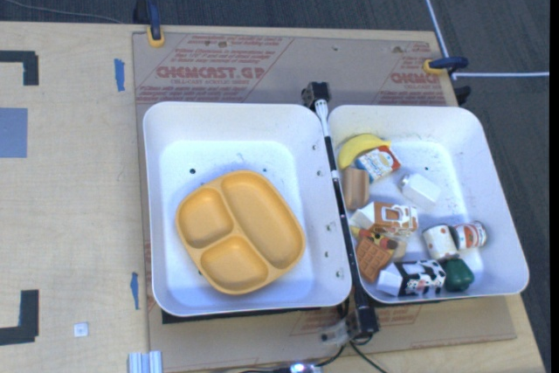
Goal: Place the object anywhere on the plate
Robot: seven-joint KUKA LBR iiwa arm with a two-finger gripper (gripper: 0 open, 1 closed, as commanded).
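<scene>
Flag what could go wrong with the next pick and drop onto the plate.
1. The toys in the right bin lie crowded and touching, so a grasp may slip or catch two.
2. The plate has raised dividers; an item dropped on a ridge might roll off.
3. The bins' rims meet, so a low carry could snag there.

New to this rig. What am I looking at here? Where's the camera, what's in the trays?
One fixed camera sits above a wooden bench and looks down at a slant. On it stand two shallow white bins, side by side. The left bin holds a yellow plate with three compartments, nothing lying on it. The right bin holds a jumble of small toy food items: a yellow banana, a waffle-like piece, a black-and-white cow-print carton, a dark green piece and several small packets. The job is to move one item onto the plate; none is there yet.
</scene>
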